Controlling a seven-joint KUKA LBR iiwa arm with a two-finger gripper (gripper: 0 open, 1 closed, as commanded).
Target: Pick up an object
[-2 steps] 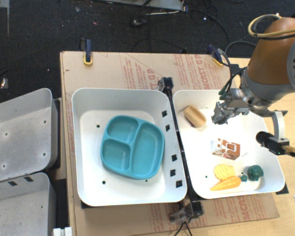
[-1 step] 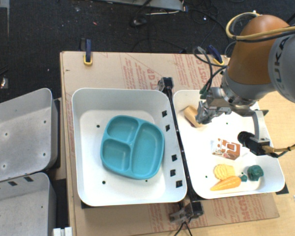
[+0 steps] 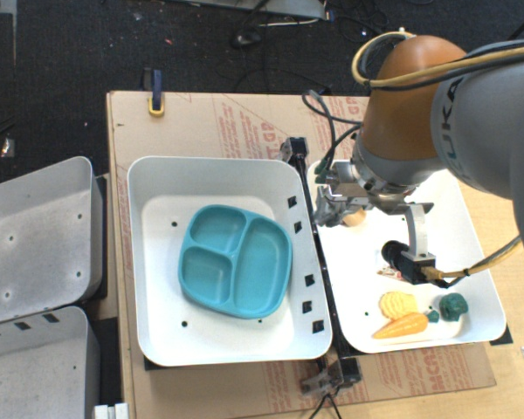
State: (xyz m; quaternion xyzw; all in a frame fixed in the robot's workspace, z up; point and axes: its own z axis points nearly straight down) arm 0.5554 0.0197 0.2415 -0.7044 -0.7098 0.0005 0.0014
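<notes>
Surface: brown cardboard-topped bench (image 3: 227, 120) carrying two white bins side by side, with dark floor (image 3: 61, 42) and cables beyond it.
Nearest, right bin (image 3: 354, 326): a toy carrot (image 3: 402, 325) lies flat near the front wall, with a yellow ridged toy piece (image 3: 397, 304) touching it just behind.
Beside them: a green toy piece (image 3: 454, 306) lies near the carrot's blunt end, too small for me to name further.
Left bin (image 3: 148, 234): one teal divided plate (image 3: 236, 260) lies flat mid-floor, clear of the walls.
Further back, right bin: a pale peach piece (image 3: 355, 219) lies just beside the gripper (image 3: 334, 206); I cannot tell whether they touch.
Tool state: from this angle I cannot tell whether the gripper is spread or pressed together, and I see nothing held in it.
Tool place: it hangs low at the right bin's left wall, under the grey and orange arm (image 3: 472, 120).
Handling, toys: I judge them light, stiff and smooth, so likely to skid or roll if nudged.
Handling, plate: rigid and broad, so I reckon only its rim offers a pinch.
Where to take hold: the carrot across its thicker half, or the peach piece straight across its middle since it lies closest.
Farthest: a yellow and blue clamp (image 3: 157, 94) on the bench's back edge.
</notes>
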